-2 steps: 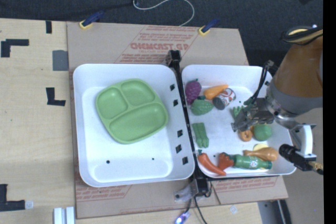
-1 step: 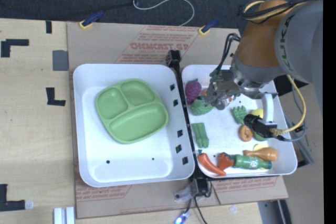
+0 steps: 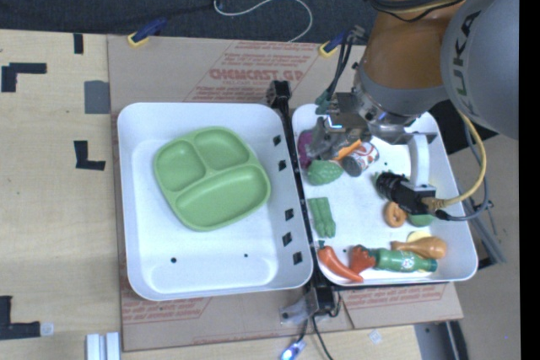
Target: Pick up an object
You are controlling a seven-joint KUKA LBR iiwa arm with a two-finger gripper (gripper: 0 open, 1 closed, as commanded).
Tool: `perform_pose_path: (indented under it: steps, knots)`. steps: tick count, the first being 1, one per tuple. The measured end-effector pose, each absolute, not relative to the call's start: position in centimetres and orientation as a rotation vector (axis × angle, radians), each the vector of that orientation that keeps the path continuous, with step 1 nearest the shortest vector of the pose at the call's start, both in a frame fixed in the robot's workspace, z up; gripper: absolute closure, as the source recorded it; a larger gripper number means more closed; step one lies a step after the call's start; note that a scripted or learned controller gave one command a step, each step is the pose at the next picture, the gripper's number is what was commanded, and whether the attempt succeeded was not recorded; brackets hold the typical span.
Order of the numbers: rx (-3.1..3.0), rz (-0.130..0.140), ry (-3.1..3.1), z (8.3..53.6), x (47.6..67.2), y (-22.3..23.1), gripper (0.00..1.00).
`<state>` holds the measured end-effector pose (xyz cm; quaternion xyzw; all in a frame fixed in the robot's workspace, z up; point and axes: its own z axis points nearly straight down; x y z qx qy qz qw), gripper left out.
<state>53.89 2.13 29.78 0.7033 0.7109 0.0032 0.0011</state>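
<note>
My gripper (image 3: pixel 335 141) hangs low over the upper left part of the right bin (image 3: pixel 447 181), with the grey and orange arm reaching in from the upper right. Just under and around it lie a purple toy (image 3: pixel 304 149), a round green toy (image 3: pixel 324 173) and a small orange and white can (image 3: pixel 360 157). The gripper's body hides where its tips meet these things, so I cannot tell whether it touches any of them.
The left bin (image 3: pixel 143 249) holds a green divided plate (image 3: pixel 212 176). Further down the right bin lie a green ridged piece (image 3: pixel 321 215), a red chili (image 3: pixel 336 265), a green bottle (image 3: pixel 405 262), an orange pastry (image 3: pixel 394 214) and a yellow-orange gourd (image 3: pixel 426 246).
</note>
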Motion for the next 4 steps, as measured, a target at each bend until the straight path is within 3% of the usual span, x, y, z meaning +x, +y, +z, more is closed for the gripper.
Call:
perform_pose_path:
  steps: [1, 2, 3, 4]
  knots:
    - [2.217, 0.003, 2.224, 33.8, 52.4, 1.8, 1.00]
    - [2.215, 0.000, 2.229, 35.2, 51.3, 6.6, 1.00]
    - [2.216, 0.001, 2.229, 38.5, 48.2, 9.3, 1.00]
    - [2.226, -0.006, 2.219, 36.3, 48.3, 4.3, 1.00]
